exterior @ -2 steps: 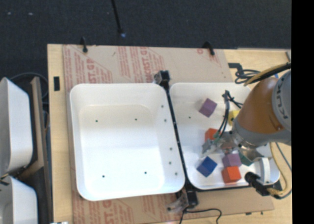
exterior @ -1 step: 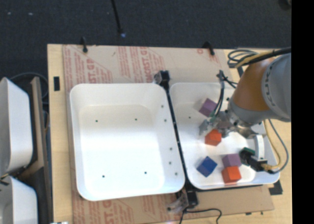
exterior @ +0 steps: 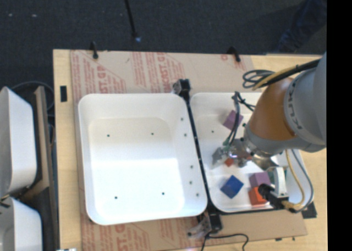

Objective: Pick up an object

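Note:
My gripper point(exterior: 230, 159) hangs low over the middle of the right bin point(exterior: 212, 115), under the arm's orange band. A small red-orange piece point(exterior: 229, 162) shows right at the fingertips; whether it is between them I cannot tell. A blue block point(exterior: 231, 186) lies just in front of the gripper. A purple block point(exterior: 231, 118) sits behind it, toward the bin's far side. Another purple block point(exterior: 258, 179) and an orange block point(exterior: 256, 196) lie at the bin's front right.
The left bin point(exterior: 137, 156) stands beside the right one, sharing a dark middle divider point(exterior: 193, 134). Both rest on a cardboard-covered bench point(exterior: 126, 71). Cables point(exterior: 300, 181) trail along the right bin's right side.

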{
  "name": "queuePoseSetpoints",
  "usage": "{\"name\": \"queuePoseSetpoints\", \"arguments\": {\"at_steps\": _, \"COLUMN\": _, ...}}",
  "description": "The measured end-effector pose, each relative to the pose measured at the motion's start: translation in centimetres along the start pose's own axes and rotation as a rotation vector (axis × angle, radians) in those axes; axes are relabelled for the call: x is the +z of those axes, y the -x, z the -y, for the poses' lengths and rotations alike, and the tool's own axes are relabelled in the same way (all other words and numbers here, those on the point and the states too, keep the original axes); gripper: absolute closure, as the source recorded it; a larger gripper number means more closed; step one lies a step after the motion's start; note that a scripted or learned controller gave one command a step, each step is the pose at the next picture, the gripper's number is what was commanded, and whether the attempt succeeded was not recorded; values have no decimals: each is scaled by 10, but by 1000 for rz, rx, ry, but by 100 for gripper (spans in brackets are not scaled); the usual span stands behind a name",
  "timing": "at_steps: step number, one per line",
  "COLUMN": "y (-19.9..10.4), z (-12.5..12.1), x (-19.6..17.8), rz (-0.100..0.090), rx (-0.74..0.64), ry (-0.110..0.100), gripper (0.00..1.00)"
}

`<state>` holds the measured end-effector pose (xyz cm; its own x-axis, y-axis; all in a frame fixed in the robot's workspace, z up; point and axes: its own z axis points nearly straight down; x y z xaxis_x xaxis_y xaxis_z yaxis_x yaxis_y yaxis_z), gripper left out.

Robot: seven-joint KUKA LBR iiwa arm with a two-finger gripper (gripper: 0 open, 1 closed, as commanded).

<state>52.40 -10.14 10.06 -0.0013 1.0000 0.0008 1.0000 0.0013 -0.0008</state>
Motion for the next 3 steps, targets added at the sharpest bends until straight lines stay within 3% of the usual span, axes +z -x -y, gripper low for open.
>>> {"name": "queuePoseSetpoints", "arguments": {"at_steps": 1, "y": 31, "z": -53, "x": 0, "rz": 2, "rx": 2, "ry": 3, "gripper": 0}}
{"name": "queuePoseSetpoints", "arguments": {"at_steps": 3, "y": 12, "z": 5, "x": 0, "rz": 1, "rx": 2, "ry": 0, "gripper": 0}}
